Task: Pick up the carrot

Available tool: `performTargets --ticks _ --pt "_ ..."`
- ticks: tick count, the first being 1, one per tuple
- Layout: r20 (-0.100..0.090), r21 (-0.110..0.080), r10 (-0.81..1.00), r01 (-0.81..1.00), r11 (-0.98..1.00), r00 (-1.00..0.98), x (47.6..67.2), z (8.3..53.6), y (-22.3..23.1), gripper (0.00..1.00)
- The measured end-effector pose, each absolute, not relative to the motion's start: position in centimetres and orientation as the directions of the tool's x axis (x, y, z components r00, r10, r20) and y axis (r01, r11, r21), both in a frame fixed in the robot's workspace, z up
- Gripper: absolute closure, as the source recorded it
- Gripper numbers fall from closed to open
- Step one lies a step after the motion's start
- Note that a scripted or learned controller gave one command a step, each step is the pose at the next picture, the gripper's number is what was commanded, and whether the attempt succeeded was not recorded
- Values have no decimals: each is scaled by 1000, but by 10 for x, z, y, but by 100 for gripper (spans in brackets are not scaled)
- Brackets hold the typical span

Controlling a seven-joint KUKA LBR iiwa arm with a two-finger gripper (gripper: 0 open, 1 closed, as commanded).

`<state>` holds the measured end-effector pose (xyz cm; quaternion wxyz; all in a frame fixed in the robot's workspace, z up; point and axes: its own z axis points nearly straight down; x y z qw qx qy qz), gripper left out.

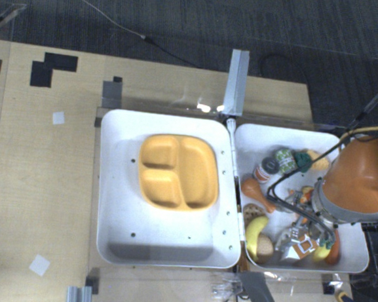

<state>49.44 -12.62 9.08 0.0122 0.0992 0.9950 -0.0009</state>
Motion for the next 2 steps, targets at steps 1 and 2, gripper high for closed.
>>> performTargets --ticks 1,2 --pt "-14 5 404 404 915 -915 506 89 -193 0" --pt "-25 6 397 397 918 -917 510 102 -193 100"
